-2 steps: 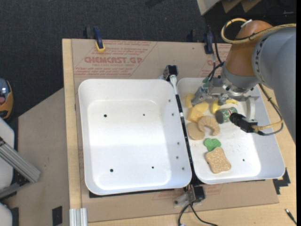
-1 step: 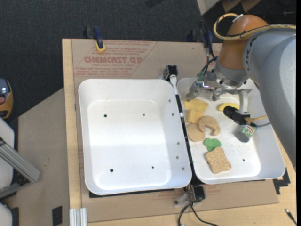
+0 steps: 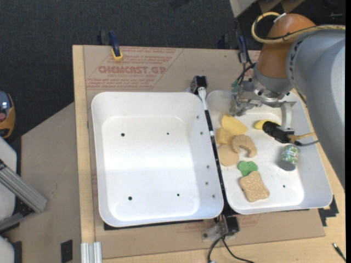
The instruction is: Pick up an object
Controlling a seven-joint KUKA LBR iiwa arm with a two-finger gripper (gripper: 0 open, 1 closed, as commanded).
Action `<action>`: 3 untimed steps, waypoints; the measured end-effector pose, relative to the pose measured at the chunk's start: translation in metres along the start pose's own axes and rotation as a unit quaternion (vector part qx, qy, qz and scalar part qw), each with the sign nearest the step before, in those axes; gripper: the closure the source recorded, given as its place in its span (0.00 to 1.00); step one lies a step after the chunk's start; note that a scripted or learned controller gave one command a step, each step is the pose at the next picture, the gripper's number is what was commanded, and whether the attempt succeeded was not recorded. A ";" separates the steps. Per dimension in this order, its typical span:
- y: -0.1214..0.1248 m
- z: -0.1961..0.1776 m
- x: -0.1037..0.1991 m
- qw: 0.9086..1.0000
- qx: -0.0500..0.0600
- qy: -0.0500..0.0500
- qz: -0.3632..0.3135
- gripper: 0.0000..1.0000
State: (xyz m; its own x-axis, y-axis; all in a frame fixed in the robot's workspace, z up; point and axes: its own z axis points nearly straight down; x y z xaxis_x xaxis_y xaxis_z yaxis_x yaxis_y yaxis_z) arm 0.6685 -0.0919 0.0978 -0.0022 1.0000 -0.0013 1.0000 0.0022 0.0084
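The arm [image 3: 321, 64] hides much of the pincer [image 3: 238, 108] over the right bin [image 3: 307, 193]; its state cannot be told.

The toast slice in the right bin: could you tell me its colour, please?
The toast slice is speckled tan, clearest in the camera view.

Two white bins sit on a pale brown desk [image 3: 82, 147] printed with red lettering. The left bin [image 3: 148, 163] is plain white with a few small dark dots on its floor. The right bin [image 3: 296, 193], also white, holds a yellow wedge [image 3: 234, 126], beige-tan pieces [image 3: 243, 144], a bright green piece [image 3: 247, 167], a tan slab [image 3: 254, 188] speckled with darker flecks, and a silvery-grey lump [image 3: 289, 155] mottled green. The arm [image 3: 323, 64] is grey with an orange band [image 3: 282, 43]. The floor [image 3: 44, 26] is dark grey.
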 end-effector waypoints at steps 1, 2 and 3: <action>0.000 -0.066 -0.011 1.000 -0.001 -0.001 0.001 1.00; -0.017 -0.068 -0.019 1.000 0.005 0.001 0.002 1.00; -0.034 -0.048 -0.027 1.000 0.006 0.001 0.002 1.00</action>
State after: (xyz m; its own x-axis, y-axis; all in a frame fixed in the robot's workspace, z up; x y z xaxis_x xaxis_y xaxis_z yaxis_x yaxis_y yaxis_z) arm 0.6344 -0.1191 0.1454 0.0012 1.0000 0.0002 1.0000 -0.0012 -0.0045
